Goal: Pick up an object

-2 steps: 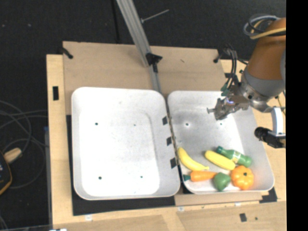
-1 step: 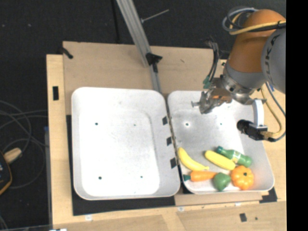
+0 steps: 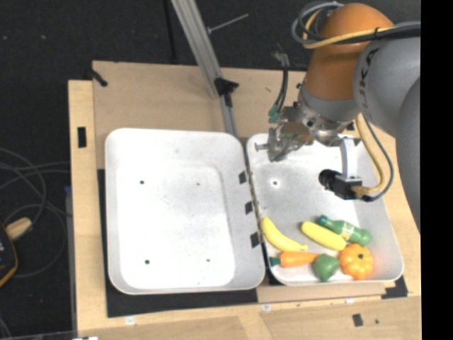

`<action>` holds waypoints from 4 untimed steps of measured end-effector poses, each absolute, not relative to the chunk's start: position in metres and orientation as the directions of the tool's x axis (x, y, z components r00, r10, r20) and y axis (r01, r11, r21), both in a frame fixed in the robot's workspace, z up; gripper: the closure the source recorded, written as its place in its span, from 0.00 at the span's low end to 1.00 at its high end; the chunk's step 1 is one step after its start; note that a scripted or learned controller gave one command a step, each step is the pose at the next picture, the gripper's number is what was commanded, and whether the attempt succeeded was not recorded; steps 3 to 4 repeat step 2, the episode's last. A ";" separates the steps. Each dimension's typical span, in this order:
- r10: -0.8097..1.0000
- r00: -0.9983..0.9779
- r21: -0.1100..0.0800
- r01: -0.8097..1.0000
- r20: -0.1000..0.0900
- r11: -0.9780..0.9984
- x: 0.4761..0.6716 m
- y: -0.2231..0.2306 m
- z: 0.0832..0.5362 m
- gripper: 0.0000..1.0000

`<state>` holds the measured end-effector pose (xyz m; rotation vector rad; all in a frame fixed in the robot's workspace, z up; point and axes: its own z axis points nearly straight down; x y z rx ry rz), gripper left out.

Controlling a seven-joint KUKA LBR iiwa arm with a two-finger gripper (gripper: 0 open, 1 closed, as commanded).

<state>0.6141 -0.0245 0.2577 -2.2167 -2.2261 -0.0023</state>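
Fingers on the gripper [image 3: 277, 147] cannot be judged open or closed; nothing is seen between them.

Nearest the camera, at about five o'clock in the right bin [image 3: 379, 211], lies a cluster of toy produce: orange pumpkin [image 3: 356, 259], green pepper [image 3: 326, 267], carrot [image 3: 297, 258], banana [image 3: 279, 236], yellow corn-like piece [image 3: 322, 235] and green bottle [image 3: 343, 229]. All appear to be light, rigid, smooth plastic, likely slippery. The banana lies apart enough for a grasp across its middle.

Farther off, the gripper hangs over that bin's eleven o'clock corner, well apart from the cluster.

The left bin [image 3: 177, 204] sits at nine o'clock.

No legible writing noted.
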 end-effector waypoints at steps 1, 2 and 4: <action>1.000 -0.003 -0.001 1.000 0.000 0.003 0.627 0.026 0.244 1.00; 1.000 -0.003 0.000 1.000 0.000 0.003 0.639 0.076 0.233 1.00; 1.000 -0.003 0.000 1.000 0.000 0.003 0.639 0.076 0.233 1.00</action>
